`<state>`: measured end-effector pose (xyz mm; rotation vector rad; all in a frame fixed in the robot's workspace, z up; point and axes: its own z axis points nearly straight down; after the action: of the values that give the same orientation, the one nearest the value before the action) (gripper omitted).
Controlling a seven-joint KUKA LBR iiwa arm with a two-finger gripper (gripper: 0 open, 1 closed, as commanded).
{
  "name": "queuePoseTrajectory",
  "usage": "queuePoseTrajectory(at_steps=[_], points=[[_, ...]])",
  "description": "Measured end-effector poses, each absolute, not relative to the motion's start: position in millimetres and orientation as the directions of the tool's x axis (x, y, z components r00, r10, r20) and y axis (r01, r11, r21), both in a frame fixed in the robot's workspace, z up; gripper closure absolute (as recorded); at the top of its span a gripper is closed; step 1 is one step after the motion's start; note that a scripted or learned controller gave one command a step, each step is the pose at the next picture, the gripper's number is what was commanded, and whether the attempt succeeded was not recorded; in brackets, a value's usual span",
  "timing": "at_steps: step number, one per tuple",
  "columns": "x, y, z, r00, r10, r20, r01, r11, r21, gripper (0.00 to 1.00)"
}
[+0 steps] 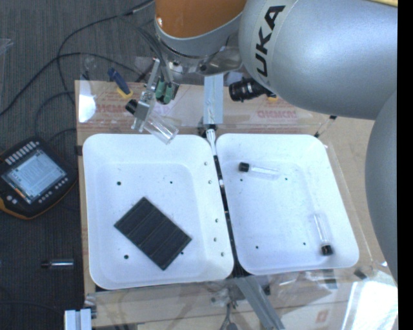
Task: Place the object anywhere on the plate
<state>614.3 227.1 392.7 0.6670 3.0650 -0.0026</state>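
Beneath both bins, a tan bench stands on dark flooring, with a teach pendant and cables at the left.

Count:
- Two white bins, the left bin and the right bin, touching side by side.
- One dark ribbed plate, flat in the left bin.
- Two clear black-capped tubes, both in the right bin, well apart.
- One clear object at the left bin's far rim, just below the gripper.

Gripper state cannot be determined; grasp of the clear object is unclear.

Reaches in from the right, grey arm bulking large, orange band above the wrist, gripper below it, angled down-left.
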Motion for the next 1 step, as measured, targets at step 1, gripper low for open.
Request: queuePoseTrajectory(at_steps=[1], points=[[615.4,227.2,401.3,-0.909,0.417,-0.008,0.417,0.909,-0.001,1.00]])
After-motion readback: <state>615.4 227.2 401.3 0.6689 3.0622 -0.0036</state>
